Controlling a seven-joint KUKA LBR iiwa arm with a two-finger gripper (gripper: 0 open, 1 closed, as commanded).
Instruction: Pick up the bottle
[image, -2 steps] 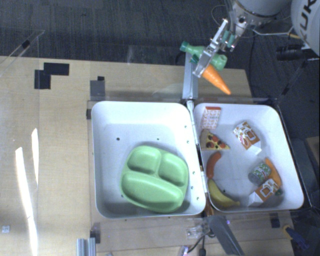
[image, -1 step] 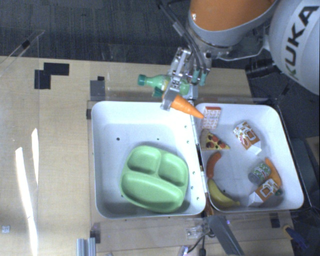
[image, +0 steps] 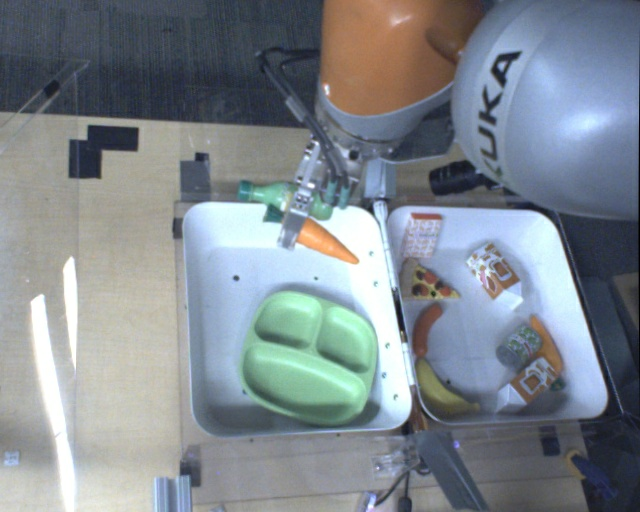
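Grey arm (image: 540, 100) over two white bins (image: 200, 300) on wooden bench (image: 110, 300).

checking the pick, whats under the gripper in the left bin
Under the gripper: a green plastic bottle at the left white bin's far rim, beside an orange toy carrot. The bottle's right end is covered.

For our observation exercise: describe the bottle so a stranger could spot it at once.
Start at the left bin and go to its far rim. The bottle lies there on its side beneath the gripper. It is teal green, unlike the orange carrot beside it.
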